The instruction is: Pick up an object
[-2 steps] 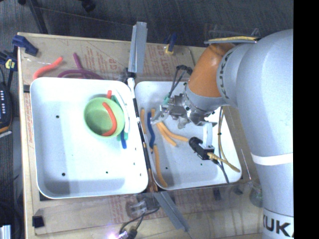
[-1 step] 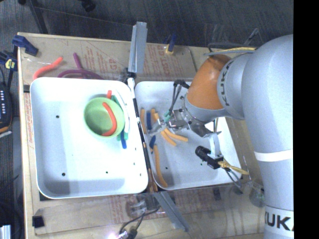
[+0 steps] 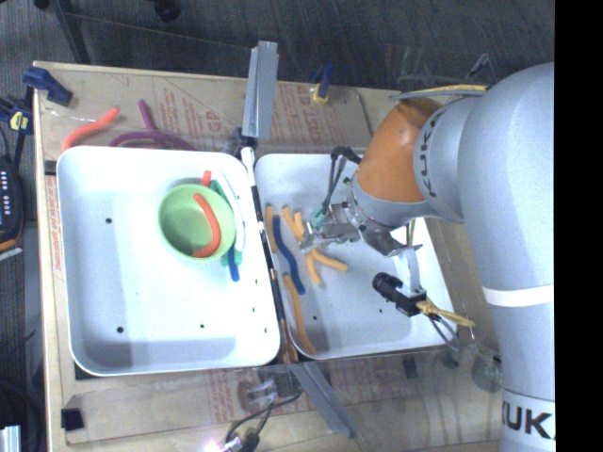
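Orange sticks point(image 3: 327, 263) lie scattered in the right bin point(image 3: 367, 332), mostly in its left half. A blue stick point(image 3: 288, 260) runs lengthwise among them, near the bin's left wall. The gripper point(image 3: 322, 228) is low over the upper end of this cluster, right at the sticks. Its tip blurs into them, so I cannot tell how far it is open or whether it has hold of anything.

In the left bin point(image 3: 113, 328) sits a green bowl point(image 3: 188, 222) with a red-orange curved piece point(image 3: 219, 224) across it. A blue piece point(image 3: 233, 269) lies just beside the bowl's lower right rim. On the bench point(image 3: 188, 97) beyond the left bin lie an orange piece point(image 3: 89, 130) and a purple hose point(image 3: 151, 139).
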{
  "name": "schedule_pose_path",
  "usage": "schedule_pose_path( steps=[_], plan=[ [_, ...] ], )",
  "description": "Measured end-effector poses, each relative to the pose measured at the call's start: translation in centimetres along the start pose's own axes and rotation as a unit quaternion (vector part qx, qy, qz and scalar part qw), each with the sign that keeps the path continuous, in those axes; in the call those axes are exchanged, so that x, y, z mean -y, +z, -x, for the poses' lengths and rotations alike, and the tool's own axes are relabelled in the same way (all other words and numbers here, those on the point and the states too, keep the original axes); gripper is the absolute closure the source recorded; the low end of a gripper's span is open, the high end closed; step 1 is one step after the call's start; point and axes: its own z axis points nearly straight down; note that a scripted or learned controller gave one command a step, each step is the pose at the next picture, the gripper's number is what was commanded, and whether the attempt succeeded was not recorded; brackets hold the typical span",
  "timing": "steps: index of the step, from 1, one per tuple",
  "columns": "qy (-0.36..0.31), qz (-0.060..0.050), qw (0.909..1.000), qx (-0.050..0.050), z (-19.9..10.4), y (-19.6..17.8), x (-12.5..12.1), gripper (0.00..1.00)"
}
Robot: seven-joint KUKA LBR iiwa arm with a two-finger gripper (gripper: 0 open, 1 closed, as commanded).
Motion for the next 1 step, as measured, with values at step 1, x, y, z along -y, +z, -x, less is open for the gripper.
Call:
schedule_pose_path(
  steps=[1],
  plan=[
    [-0.05, 0.0, 0.9988, 0.001, 0.62, -8.29, -1.88, 1.0]
  ],
)
